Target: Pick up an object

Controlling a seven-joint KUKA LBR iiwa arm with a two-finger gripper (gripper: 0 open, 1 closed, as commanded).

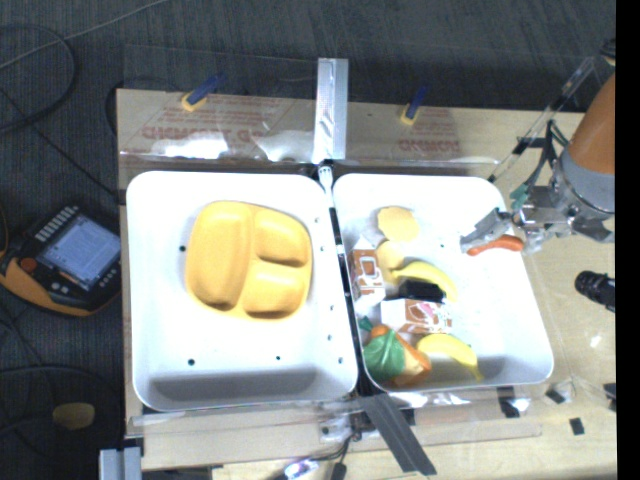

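The hand [487, 236] hangs over the right side of the right bin [520, 313], reaching in from the right with its grey and orange fingertips pointing left; the tips look slightly parted with nothing between them, though at this size I would not swear to the gap; so it grips nothing.

The things to pick lie in a heap along the left half of that bin: a pale round piece [398, 223] at the top, a banana [425, 273] below it with a black block [420, 290] lying against it, a small carton [366, 271] by the divider, a white pack [418, 315], a second yellow piece [450, 353] and a green and orange toy [390, 353] at the near end. The hand is well apart from all of them, over bare bin floor. The left bin [150, 298] holds a yellow tray [248, 258].

The risk, as I judge it: a descent from here meets only the floor, so the hand must travel left first; once there, the heap is tight, and fingers coming down may land on two things at once, shove the banana aside or pinch a rounded piece so that it slips out on the lift. The bin's right wall is near the wrist and could be clipped.
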